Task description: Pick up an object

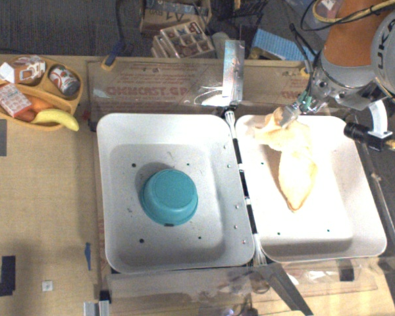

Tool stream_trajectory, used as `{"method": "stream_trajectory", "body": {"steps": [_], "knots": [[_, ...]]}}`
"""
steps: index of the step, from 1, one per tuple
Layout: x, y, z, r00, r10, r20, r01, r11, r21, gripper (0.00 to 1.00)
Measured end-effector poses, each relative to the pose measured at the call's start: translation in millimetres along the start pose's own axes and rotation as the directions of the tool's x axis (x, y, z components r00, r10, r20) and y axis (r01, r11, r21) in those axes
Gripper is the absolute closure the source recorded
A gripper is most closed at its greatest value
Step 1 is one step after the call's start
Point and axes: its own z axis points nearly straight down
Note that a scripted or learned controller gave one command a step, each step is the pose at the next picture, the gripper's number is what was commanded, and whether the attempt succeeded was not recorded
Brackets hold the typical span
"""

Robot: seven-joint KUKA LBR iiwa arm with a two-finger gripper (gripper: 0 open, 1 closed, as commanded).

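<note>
A pale yellow cloth (pixel 295 170) stretches in a long drape over the right bin (pixel 345 196), its upper end bunched and raised at the bin's back left corner. My gripper (pixel 291 115) comes down from the upper right and is shut on that bunched end, so the cloth trails from the fingers toward the bin's middle. In the left bin (pixel 118 143) a teal bowl (pixel 170 197) lies upside down, well away from the gripper.
A cardboard wall (pixel 158 84) runs behind both bins. A yellow tray (pixel 26 97) with toy food and a banana (pixel 56 118) sits on the bench at far left. Cables and boxes crowd the area behind the bench.
</note>
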Motion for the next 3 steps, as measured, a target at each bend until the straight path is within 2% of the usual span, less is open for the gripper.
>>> {"method": "stream_trajectory", "body": {"steps": [1,2,3], "knots": [[0,0,0,1.000,0.000,0.000,0.000,1.000,0.000,0.00],[23,-51,102,0.989,-0.150,-0.002,0.150,0.989,0.000,0.00],[21,-51,91,0.989,-0.146,0.003,0.146,0.989,-0.004,1.00]]}}
